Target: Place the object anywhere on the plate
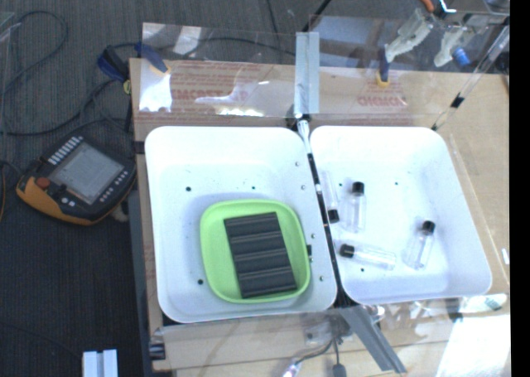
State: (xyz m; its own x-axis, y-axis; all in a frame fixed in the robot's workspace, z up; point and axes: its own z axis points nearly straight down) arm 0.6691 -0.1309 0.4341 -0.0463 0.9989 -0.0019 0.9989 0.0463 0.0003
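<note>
Where the left bin (166, 201) sits, dark ridged block (261, 254) on green plate (214, 226).

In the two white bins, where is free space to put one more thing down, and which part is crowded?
Left bin: bare floor behind the green plate, toward the back wall; the dark ridged block covers most of the plate. Right bin: the back half is bare; the vials crowd the front and the divider side.

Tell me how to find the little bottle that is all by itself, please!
Look in the right white bin, the one without the green plate. Go to its right half, where one clear vial with a black cap lies tilted. The other vials cluster nearer the divider between the bins; this one lies apart from them.
</note>
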